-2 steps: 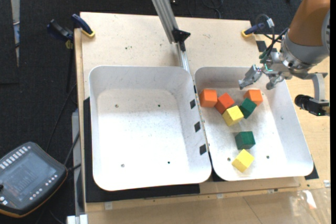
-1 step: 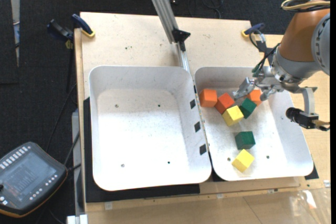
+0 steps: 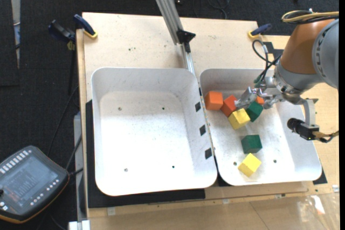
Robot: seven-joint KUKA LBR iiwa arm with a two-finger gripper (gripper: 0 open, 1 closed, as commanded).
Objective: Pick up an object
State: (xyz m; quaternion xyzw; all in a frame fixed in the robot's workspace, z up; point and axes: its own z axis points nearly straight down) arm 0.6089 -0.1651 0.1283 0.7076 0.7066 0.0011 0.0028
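Right bin (image 3: pixel 307 167): orange block (image 3: pixel 214 100), red block (image 3: pixel 228 104), two yellow blocks (image 3: pixel 239 118) (image 3: pixel 249 164), two green blocks (image 3: pixel 254 111) (image 3: pixel 251 143). My gripper (image 3: pixel 255 96) hangs over the upper cluster; whether it is spread or pinching, I cannot tell.

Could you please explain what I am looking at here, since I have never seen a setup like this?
This is one picture from a fixed camera above a workbench, looking down at a slant. The grey machine with the orange band on the right is a robot arm; its grasping part, the end effector, is lowered into the right white bin. Its job is to pick up an object. That bin holds small blocks: an orange block, a red-orange block, a yellow block and a green block clustered by the end effector, plus a second green block and a second yellow block nearer the front. The left white bin sits beside it. I cannot tell whether anything is gripped.
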